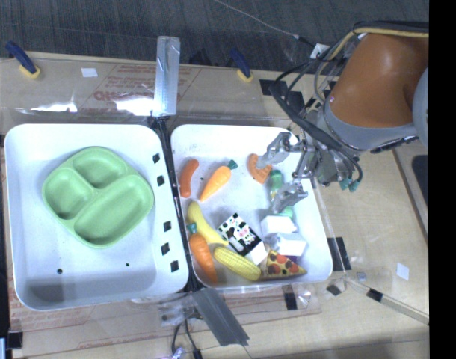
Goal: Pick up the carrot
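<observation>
The two-finger metal gripper (283, 172) hangs spread and empty; the tapered orange plastic carrot (215, 182) lies ungrasped at its nine o'clock, pickup undone.

You cannot follow the grey arm (377, 73) past the upper right of the frame, where it is cut off. The tool (286, 172) sits at the right side of the right bin (318, 230), and a tangle of cables blurs its wrist. At the lower middle of the frame, the orange piece (202, 254) lies partly under the banana (202, 226) and the corn (235, 262). The pizza slice (285, 265) is half covered by a white block (288, 244). The small green item (276, 179) near the tool is too small to identify.
</observation>
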Robot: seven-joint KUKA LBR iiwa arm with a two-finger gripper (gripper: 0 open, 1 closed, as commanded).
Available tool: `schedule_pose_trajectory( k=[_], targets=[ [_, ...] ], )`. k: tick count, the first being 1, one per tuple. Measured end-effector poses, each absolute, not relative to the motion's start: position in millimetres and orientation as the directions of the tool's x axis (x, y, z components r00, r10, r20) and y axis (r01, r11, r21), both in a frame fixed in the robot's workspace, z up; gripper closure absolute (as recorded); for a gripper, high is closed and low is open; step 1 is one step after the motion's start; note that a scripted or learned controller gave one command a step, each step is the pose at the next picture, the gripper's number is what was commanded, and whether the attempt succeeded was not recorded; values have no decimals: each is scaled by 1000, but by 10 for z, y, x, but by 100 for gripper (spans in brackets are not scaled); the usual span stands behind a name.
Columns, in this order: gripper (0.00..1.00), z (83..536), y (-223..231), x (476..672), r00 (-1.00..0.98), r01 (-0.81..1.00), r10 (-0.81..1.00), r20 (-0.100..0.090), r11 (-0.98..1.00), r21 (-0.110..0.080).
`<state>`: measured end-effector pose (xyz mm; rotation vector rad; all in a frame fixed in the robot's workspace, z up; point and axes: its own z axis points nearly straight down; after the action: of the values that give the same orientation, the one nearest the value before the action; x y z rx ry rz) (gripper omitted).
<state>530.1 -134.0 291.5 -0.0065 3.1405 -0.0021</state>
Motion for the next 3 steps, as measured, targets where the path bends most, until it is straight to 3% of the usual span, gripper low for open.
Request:
schedule_pose_trajectory(
  k=[1,2,3],
  targets=[
    [0,1762,-1360,6001,-999,-35,-35,12,999,4],
    [0,1151,-1487,6043,-997,67,67,-25,998,-3],
    [0,1086,-1171,5752,-999,-2,-2,-40,1000,-8]
  ],
)
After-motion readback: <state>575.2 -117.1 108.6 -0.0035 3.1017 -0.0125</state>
